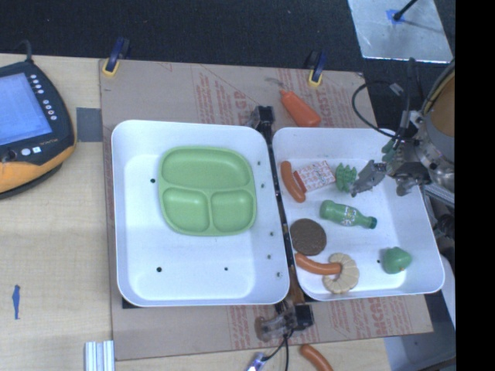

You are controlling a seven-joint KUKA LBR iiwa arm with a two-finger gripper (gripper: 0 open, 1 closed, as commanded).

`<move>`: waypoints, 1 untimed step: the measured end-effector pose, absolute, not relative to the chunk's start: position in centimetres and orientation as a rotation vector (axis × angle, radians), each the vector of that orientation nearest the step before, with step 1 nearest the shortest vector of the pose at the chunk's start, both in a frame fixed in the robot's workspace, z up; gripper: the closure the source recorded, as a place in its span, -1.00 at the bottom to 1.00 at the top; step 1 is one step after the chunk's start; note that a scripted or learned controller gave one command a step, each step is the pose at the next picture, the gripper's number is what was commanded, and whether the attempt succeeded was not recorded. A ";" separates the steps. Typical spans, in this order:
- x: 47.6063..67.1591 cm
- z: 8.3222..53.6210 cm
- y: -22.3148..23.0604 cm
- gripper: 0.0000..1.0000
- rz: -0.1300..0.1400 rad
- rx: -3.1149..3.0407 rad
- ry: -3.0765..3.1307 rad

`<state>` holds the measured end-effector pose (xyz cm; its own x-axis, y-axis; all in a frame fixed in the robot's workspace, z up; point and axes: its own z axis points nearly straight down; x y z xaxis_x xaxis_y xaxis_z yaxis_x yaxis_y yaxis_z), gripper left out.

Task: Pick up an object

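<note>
Gripper (370, 178) hangs over upper right part of right bin (418, 284), arm coming in from right edge. Fingers look spread, nothing between them. Tips sit just beside small green spiky toy (345, 176), right of it; touching or not, can't tell.

Candidate objects all in right bin: red-and-white packet (315, 175) just left of green toy; red sausage (293, 182) along left wall; green bottle (347, 214) lying on its side mid-bin, below gripper; dark brown round patty (308, 236) lower left; second sausage (315, 265) touching tan ring-shaped cookie (341, 274) near bottom wall; green pepper-like piece (395, 260) lower right.

Left bin (139, 277) has green divided plate (207, 189). Orange carrot (299, 108) lies on cardboard above right bin, outside it. Tablet pendant (27, 122) far left on bench.
</note>
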<state>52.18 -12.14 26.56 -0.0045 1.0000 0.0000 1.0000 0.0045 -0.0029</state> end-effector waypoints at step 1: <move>54.8 12.3 -16.2 -1.00 0.006 -2.215 -2.226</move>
<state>54.83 -16.19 12.34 -0.0047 1.0000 -0.0018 1.0000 0.0047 -0.0035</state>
